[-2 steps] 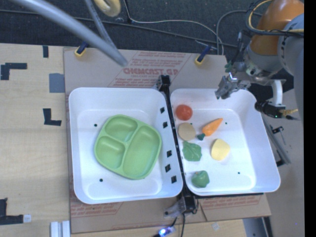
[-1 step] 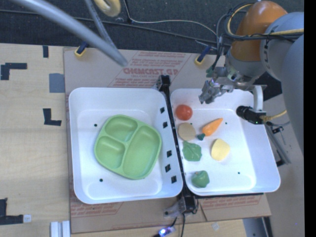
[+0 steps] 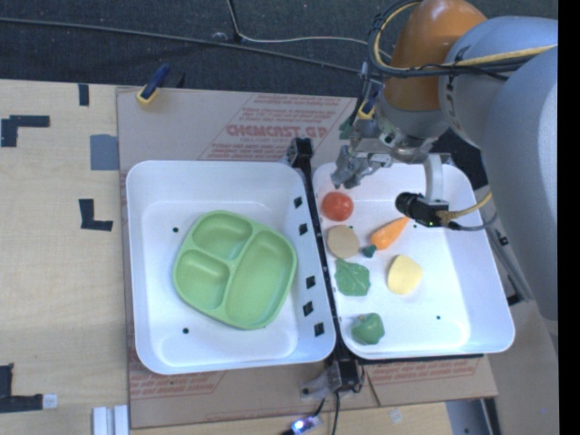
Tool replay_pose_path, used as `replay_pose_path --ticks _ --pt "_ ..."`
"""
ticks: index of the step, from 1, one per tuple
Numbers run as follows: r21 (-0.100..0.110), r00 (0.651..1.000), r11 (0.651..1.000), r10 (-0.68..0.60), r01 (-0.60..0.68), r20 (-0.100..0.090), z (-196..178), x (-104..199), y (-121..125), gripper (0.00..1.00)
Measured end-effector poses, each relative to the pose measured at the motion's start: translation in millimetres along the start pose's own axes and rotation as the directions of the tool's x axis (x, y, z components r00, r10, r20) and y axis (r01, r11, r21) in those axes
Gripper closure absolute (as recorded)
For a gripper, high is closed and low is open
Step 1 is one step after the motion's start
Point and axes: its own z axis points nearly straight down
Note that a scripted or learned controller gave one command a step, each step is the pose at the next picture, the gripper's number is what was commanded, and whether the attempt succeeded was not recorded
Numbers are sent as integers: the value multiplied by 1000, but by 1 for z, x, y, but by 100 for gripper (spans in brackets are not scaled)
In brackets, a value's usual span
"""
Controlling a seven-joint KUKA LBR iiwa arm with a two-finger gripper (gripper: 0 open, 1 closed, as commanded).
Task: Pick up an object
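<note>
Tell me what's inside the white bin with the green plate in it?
Inside the left bin lies the green divided plate, tilted a bit, with nothing visible in its compartments. Bare white floor shows around it. The floor right under the plate is covered, so that part can't be seen.

We see a broad, smooth grey arm [image 3: 517,143] with a rounded casing. Above the wrist sits a glossy orange band [image 3: 433,27], dome-shaped from here. Thin yellow and dark cables [image 3: 385,39] loop around it and run along the grey shell. Below it we note a darker metal wrist section and a small grey gripper [image 3: 352,172]. A black cylindrical part [image 3: 424,209] with a cable juts beside it.
</note>
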Motion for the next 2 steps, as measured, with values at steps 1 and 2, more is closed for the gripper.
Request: replay_pose_path --ticks 1,2 --pt "-2 1000 1000 0 0 0 -13 56 -4 100" --pt "1 1000 1000 1 -1 1 -4 107 -14 100"
